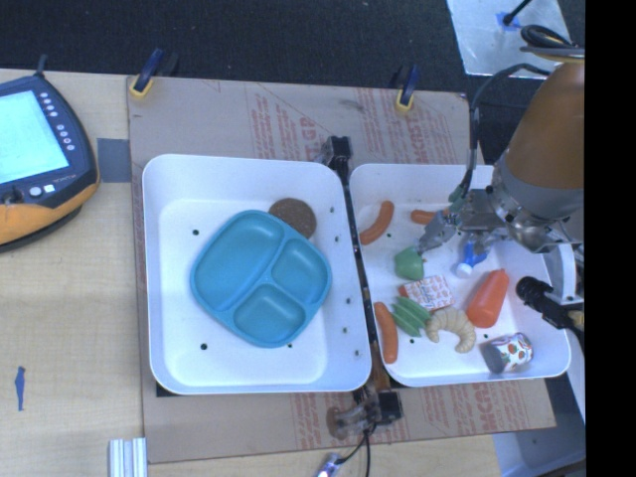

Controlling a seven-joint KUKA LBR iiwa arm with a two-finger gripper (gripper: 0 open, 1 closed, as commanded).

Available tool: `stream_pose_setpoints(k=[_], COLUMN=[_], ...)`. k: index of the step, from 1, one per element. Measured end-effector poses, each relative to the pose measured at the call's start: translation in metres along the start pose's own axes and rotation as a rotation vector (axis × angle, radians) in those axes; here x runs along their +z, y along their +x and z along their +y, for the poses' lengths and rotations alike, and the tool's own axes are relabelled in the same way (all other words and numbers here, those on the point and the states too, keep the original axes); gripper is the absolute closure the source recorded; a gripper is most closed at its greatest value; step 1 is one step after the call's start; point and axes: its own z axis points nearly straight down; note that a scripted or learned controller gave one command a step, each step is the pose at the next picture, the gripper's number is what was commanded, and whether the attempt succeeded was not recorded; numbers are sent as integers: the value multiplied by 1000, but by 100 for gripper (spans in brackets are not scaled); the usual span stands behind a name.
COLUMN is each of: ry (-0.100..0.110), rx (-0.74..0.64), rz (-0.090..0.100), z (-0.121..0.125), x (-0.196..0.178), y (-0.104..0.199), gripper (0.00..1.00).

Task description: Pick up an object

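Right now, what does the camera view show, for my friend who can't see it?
A grey and orange robot arm reaches over the right white bin, its gripper hanging just above toy food: a green piece, a croissant, an orange carrot and a sausage. The left white bin holds a blue divided plate and a brown cookie.

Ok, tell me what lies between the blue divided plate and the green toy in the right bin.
In the camera view, between the blue divided plate and the green toy lie the two bins' adjoining rims, then bare white floor of the right bin.
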Motion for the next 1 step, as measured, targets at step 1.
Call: stream_pose_setpoints(k=[1], ry=[1], rx=[-2], rz=[-2], z=[53], x=[121], y=[-8], gripper=[0])
